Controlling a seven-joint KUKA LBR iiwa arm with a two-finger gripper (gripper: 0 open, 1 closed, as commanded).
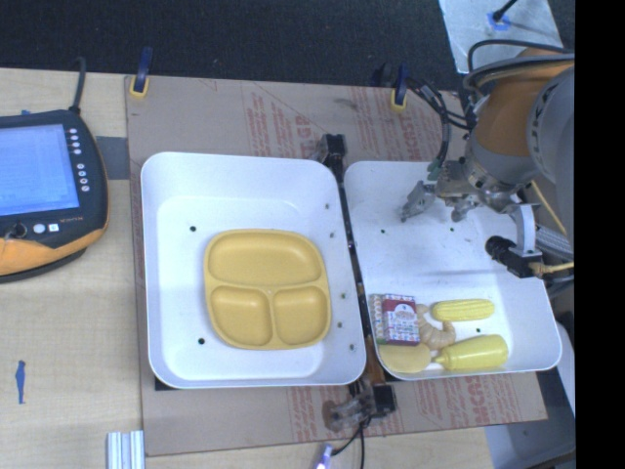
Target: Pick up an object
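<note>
Corn cobs, two of them, (pixel 463 310) and (pixel 476 352), lie at the near edge of the right bin (pixel 391 252), bunched with a small red-and-white packet (pixel 397 319) and a pale yellow piece (pixel 410 358) that touches the lower cob. All of this sits well below the jaws, toward the camera, with bare white floor between. The gripper (pixel 430 201) hangs over the far part of that bin, its fingers spread apart with nothing between them. Any of the bunched things could serve as the object to pick up, and the crowding is the main risk: a finger coming down there may land on a neighbour or wedge against the bin wall, and a round cob may roll out as the jaws close. Closing where the gripper is now would catch nothing. Left of the jaws, the other bin holds a yellow divided plate (pixel 266 287), flat and wide, likely hard to pinch.
</note>
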